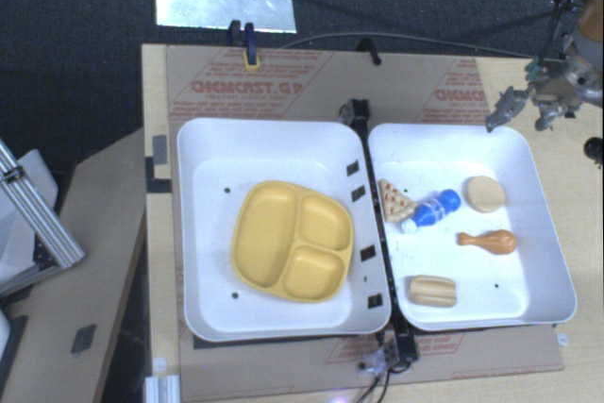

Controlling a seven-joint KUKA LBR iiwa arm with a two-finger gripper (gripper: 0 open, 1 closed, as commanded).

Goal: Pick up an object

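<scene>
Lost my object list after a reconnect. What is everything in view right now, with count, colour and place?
left bin: 1, white, left half of the bench
right bin: 1, white, right half of the bench
divided plate: 1, yellow, in the left bin
pizza slice: 1, tan and red, right bin, by its left wall
bottle: 1, blue and white, right bin, touching the pizza slice
bun: 1, beige, right bin, upper part
drumstick: 1, orange-brown, right bin, middle
hot dog: 1, tan, right bin, lower part
claw: 1, grey, above the right bin's far right corner, holding nothing
</scene>
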